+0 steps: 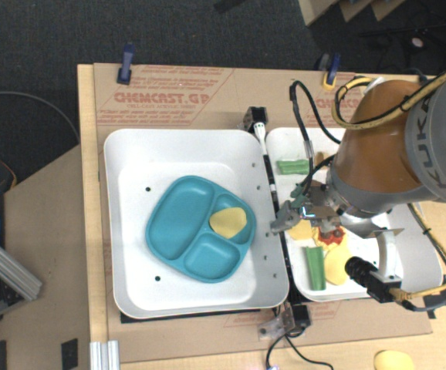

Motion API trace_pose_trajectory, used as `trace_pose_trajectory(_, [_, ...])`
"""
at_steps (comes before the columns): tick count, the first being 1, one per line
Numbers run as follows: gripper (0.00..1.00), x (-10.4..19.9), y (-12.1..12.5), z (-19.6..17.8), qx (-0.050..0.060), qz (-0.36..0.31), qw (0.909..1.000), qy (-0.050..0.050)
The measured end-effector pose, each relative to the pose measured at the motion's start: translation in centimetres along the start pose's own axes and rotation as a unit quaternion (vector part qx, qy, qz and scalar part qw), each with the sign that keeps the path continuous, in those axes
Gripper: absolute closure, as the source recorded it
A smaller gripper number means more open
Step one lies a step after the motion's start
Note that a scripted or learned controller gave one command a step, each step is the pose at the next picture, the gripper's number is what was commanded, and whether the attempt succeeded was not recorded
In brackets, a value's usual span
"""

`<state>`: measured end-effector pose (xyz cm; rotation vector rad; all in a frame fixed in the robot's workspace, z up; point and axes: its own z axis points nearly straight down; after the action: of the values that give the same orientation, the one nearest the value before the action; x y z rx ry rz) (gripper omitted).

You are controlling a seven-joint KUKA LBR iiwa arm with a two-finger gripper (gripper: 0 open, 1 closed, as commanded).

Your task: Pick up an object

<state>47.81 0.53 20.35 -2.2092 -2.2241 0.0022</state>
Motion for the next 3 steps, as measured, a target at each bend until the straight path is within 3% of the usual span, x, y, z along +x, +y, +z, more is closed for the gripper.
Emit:
trace_pose_trajectory(1, [1.0,-0.4,0.2,-1.2,-0.003,0.004,1.0,-0.001])
trace_pose_trajectory(2, [1.0,2.2,0.2,-18.6,-0.013,0.001,0.9999,0.0])
trace_pose_trajectory(3, [1.0,2.9,0.0,-10.2,0.001,0.004,1.0,-0.002])
